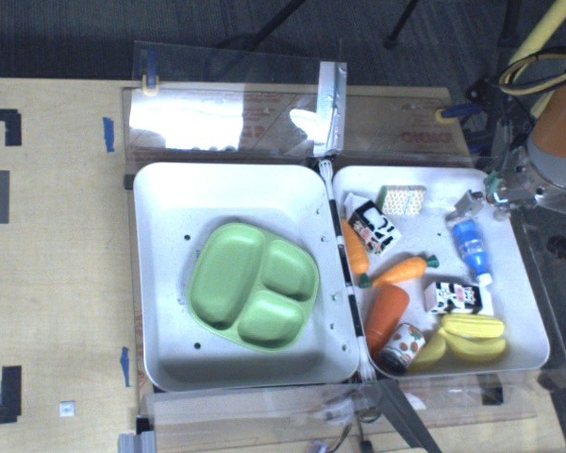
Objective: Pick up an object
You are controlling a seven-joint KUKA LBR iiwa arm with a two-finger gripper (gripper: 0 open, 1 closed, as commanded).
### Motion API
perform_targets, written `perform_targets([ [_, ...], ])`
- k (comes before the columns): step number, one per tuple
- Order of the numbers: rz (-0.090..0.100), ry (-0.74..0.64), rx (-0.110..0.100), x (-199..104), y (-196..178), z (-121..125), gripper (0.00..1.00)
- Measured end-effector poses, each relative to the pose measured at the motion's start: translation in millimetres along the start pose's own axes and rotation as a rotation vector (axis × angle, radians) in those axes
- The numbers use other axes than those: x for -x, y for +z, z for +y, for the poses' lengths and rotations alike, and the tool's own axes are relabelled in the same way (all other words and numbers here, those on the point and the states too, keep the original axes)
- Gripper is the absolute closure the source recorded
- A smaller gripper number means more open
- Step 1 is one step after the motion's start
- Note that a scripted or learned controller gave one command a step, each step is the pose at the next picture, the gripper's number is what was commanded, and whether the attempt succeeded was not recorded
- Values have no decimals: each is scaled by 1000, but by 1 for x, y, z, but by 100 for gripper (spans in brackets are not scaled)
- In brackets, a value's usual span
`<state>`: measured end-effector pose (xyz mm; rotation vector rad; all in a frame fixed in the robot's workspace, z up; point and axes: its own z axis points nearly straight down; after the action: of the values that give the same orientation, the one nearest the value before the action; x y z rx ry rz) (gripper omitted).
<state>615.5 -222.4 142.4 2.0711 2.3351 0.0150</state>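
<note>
Your gripper (474, 204) hovers at the right bin's (533, 343) upper right edge, just above the blue bottle (470, 244); you cannot tell its fingers' state.

Right bin (533, 343) crowded; left bin's (160, 196) rim seems open around green tray (253, 284).

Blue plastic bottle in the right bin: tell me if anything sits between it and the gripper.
Nothing visible does. The gripper hangs at the right white bin's far right corner, just above the upper end of the blue plastic bottle. The nearest neighbour, a black-and-white cow-print carton, lies beyond the bottle's other end.
</note>
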Motion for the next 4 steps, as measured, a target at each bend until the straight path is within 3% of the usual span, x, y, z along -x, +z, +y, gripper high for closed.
perform_targets([
  [1, 9, 58, -22, -46, -60, -56, 0],
  [2, 15, -18, -14, -20, 45, -42, 0],
  [3, 11, -15, -14, -18, 35, -42, 100],
  [4, 5, 181, -19, -71, 6, -24, 100],
])
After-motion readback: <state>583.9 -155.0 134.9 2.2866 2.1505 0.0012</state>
